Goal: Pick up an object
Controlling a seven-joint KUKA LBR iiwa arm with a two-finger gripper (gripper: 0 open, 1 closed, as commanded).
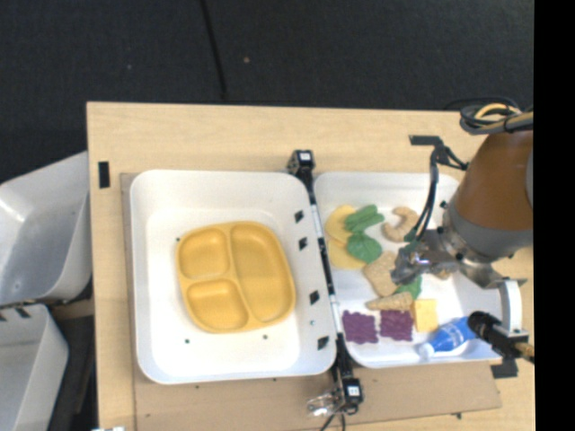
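Nearest the camera, along the right bin's (359,359) front rim, lie a blue bottle (446,338), a yellow block (425,313) and two purple pieces (377,326), packed close. Behind them the gripper (412,264) hangs low over tan pieces (384,277); whether it grips anything, I cannot tell. Green pieces (362,232) crowd the divider. The left bin (153,348) holds a yellow divided tray (235,275), with bare floor around it.

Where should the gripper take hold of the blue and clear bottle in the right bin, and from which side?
Probably at the middle of the bottle, coming from straight above. It lies on its side near the right bin's front edge, so the fingers could close across its narrow width, clear of the yellow block beside it.
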